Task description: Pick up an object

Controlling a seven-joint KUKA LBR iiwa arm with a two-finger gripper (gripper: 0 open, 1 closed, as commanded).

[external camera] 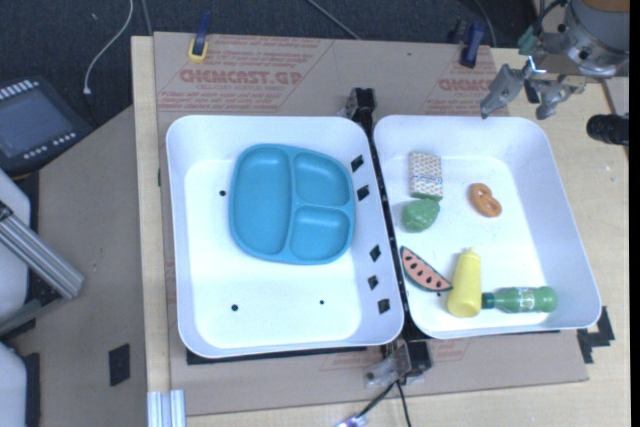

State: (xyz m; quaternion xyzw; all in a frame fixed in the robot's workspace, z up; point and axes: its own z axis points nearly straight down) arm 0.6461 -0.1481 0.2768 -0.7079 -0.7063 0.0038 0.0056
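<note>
The right bin (560, 205) holds several small items: a checkered block (426, 174), a green lump (421, 214), an orange pretzel-like ring (486, 200), a watermelon slice (425, 271), a yellow bottle (464, 284) and a green bottle (522, 299). My gripper (522, 95) hangs open above the far right corner of that bin, fingers spread, with nothing between them. It is well apart from every item.
The left bin (190, 245) holds a blue divided plate (293, 204). A black divider with clips (368, 215) runs between the bins. Blue clamps (201, 46) (471, 43) sit on the cardboard at the back. Cables lie on the floor beyond.
</note>
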